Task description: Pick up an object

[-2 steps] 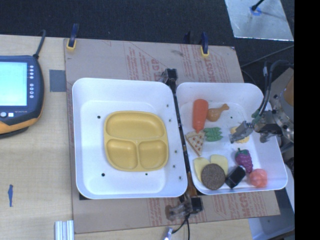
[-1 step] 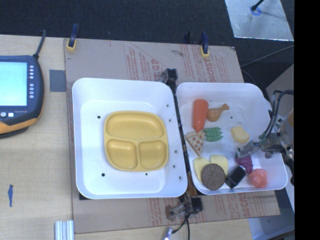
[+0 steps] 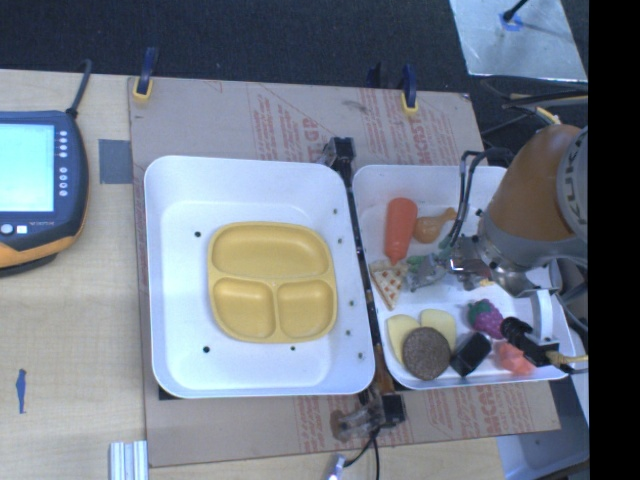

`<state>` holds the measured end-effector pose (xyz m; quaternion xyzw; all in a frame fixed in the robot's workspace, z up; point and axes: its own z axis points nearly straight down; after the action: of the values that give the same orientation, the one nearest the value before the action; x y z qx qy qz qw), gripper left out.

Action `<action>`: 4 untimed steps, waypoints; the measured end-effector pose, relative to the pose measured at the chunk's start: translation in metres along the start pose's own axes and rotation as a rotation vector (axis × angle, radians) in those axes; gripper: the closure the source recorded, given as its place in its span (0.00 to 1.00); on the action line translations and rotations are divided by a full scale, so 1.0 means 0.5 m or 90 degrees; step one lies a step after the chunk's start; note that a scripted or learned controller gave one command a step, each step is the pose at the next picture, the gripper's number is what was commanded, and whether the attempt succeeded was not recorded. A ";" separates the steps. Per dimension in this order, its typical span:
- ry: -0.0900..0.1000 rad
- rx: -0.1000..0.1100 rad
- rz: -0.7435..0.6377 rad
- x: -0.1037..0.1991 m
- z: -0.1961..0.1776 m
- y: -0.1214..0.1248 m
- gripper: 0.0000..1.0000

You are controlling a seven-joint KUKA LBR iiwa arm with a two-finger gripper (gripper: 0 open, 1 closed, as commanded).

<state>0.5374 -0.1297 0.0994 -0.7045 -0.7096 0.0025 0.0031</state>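
The right bin (image 3: 470,180) holds several toy foods: an orange carrot (image 3: 400,226), a small orange piece (image 3: 432,228), a waffle-patterned wedge (image 3: 386,284), two pale yellow pieces (image 3: 405,332), a round brown cookie (image 3: 426,353), purple grapes (image 3: 487,317), a black block (image 3: 470,354) and a red-orange piece (image 3: 516,360). My gripper (image 3: 430,269) hangs low over the middle of this bin, just right of the wedge and below the carrot. The grey arm with its orange band (image 3: 530,196) covers the bin's right part.
The left bin (image 3: 170,298) carries a yellow divided plate (image 3: 272,280). A teach pendant (image 3: 30,183) lies at the far left of the bench. Blue clamps (image 3: 408,86) pin the cardboard at the back. A black bracket (image 3: 342,151) sits between the bins.
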 end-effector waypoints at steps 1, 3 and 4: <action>0.000 -0.001 0.003 0.034 -0.009 0.132 0.00; 0.000 0.011 0.003 0.057 0.024 0.229 0.00; 0.001 0.009 0.003 0.052 0.023 0.230 0.00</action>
<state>0.6524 -0.1026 0.0868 -0.7062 -0.7079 0.0071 0.0090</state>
